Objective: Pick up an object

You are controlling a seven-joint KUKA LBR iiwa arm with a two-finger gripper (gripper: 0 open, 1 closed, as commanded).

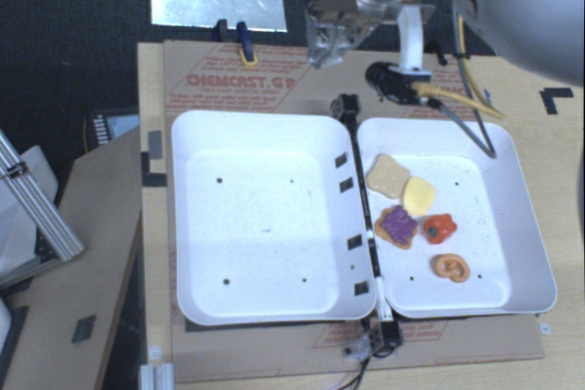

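In the right bin (512,196) we see five small items clustered near the divider: bread slice (388,175), yellow piece (420,195), purple-topped toast (398,226), red pepper (439,228), pretzel (452,268). Gripper (327,46) hangs above the far rim — nothing held, can't tell its state. Approach step, we reckon; next we need a descent over one item. The pretzel sits freest — the others touch or crowd.
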